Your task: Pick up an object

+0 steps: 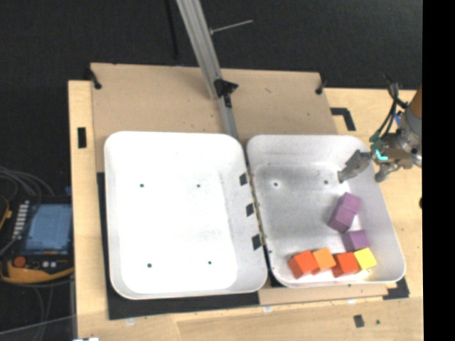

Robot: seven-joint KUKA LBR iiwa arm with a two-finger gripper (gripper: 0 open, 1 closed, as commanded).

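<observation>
1. The left bin (178, 212) sits on the bench (206, 94); a small screen (48, 229) sits off at its 9 o'clock.
2. The right bin (298, 169) holds blocks at its 5 o'clock; an orange block (305, 263), a lighter orange block (324, 258), a red block (346, 263) and a yellow block (365, 259) sit in a row, touching.
3. A purple block (345, 212) lies tilted above them; a second purple block (355, 239) sits just under it.
4. The gripper (364, 168) hangs at the bin's 2 o'clock; its jaws are wide apart with nothing between them; the purple block is near, at its 6 o'clock.
</observation>
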